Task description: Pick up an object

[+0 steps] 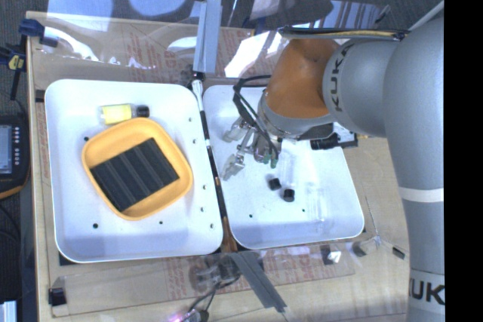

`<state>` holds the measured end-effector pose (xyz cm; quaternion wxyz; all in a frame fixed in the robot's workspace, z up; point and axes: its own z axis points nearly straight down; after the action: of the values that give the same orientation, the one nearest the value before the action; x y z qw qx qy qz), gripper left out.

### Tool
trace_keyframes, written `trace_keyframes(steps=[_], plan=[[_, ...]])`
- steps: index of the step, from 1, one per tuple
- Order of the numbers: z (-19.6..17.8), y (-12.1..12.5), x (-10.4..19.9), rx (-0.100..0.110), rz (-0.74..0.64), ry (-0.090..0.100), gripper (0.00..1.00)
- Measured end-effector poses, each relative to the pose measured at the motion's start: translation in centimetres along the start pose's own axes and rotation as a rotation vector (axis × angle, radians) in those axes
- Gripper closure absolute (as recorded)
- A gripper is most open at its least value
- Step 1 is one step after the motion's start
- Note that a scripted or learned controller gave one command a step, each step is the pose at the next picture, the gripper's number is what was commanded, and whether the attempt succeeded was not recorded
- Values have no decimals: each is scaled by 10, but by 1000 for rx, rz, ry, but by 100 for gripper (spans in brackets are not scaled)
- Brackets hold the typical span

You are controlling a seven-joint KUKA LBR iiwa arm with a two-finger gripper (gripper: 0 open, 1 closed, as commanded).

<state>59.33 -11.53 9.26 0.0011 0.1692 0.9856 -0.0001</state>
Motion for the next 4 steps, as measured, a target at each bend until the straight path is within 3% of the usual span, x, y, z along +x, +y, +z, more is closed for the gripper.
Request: trace_keyframes(steps=[1,2,3,4], plan=[[-11,0,-1,0,-3,-2,100],[-102,47,-31,0,-183,-1,100],[-213,51,-38,0,32,-2,100],[-149,78,-30,1,192,3,100]])
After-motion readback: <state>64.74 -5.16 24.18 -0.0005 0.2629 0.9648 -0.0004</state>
